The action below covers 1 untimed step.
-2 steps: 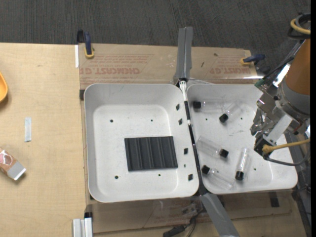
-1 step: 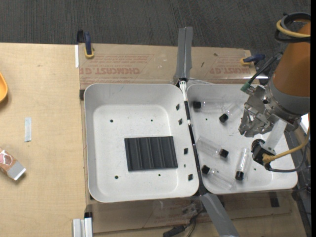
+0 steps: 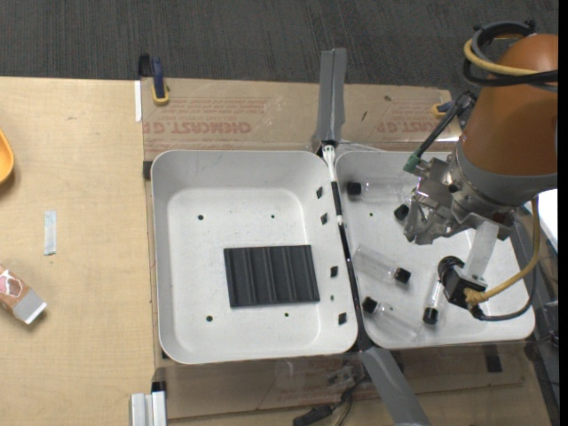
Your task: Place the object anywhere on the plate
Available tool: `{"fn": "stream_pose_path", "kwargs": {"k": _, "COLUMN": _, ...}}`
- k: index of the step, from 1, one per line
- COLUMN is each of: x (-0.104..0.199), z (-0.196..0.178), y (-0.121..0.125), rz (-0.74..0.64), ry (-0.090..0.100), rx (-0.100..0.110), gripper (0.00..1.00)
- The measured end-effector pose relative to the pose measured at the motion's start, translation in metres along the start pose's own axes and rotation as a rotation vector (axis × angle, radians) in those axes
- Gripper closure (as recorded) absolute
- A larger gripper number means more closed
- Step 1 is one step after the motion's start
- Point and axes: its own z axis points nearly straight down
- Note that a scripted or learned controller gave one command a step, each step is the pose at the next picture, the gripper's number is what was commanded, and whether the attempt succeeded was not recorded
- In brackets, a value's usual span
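Bench: tan board under two shallow white bins set side by side, with dark carpet behind; the dark ribbed plate serves as the landmark for all positions below.

Plate: lies flat on the floor of the left bin, slightly toward the near wall; nothing rests on it.

Objects: several small clear tubes with black caps lie scattered in the right bin, all well to the right of the plate, beyond the divider between the bins.

Arm: grey with an orange band, reaches in from the plate's far right and stands over the right bin.

Gripper: a metallic cluster low over the right bin, right of the plate; whether it is spread or closed cannot be told, and no tube can be seen in it.

Step, as judged: a pick from the right bin, with the carry to the plate not yet done.

Risk 1: the tubes are small, clear and round, so a closing grip could push one aside or let it slip out.

Risk 2: a tube laid along the plate's ribs may settle, but released across them or near the edge it could roll off onto the bin floor.

Risk 3: the raised walls between the bins could catch a low carry.
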Motion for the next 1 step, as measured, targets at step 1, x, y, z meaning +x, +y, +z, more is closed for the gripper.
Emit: {"fn": "stream_pose_path", "kwargs": {"k": 1, "x": 0.037, "z": -0.0022, "y": -0.0187, "rz": -0.095, "ry": -0.001, "rx": 0.0, "gripper": 1.0}}
